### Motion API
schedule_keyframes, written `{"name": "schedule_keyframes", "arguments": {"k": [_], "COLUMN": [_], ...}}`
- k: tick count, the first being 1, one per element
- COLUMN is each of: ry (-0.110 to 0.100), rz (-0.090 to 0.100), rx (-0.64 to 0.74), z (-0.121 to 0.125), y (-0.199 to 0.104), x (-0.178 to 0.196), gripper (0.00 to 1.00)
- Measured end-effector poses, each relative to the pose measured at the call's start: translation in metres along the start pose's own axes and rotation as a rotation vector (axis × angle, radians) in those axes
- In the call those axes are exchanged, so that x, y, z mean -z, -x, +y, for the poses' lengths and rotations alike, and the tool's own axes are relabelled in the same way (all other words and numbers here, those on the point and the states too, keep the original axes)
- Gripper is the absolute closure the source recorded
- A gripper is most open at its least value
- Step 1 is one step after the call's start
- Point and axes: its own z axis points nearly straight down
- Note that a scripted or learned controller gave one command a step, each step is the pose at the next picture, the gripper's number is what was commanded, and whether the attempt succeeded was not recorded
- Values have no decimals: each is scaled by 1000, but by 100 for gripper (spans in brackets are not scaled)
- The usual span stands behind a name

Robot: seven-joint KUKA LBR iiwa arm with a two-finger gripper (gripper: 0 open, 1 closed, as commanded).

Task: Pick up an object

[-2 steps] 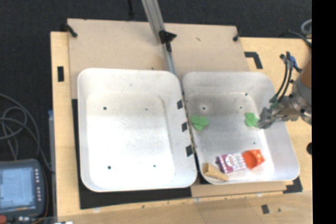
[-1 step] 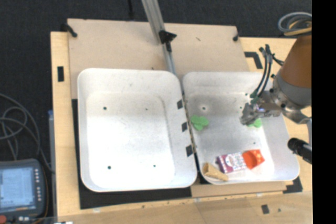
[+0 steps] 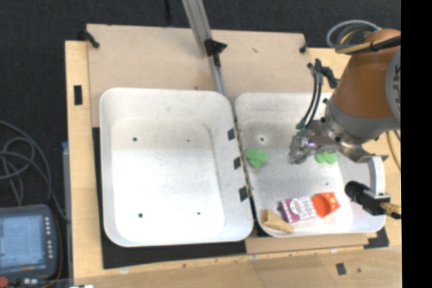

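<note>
Right bin (image 3: 270,108): two green pieces (image 3: 256,158), one purple-orange packet (image 3: 307,207), pincer (image 3: 302,150) above.

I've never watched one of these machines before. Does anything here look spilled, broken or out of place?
Nothing looks spilled or broken. The right bin holds two green pieces, a purple and orange packet and a tan piece lying loosely near its front edge. The end effector hovers between the green pieces.
</note>
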Motion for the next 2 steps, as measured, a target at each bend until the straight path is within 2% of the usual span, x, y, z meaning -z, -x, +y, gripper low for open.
{"name": "schedule_keyframes", "arguments": {"k": [1,2], "ry": [3,-1], "rz": [1,0], "rx": [2,0], "z": [3,-9], "y": [-55,-104], "x": [12,6], "gripper": [100,100]}}
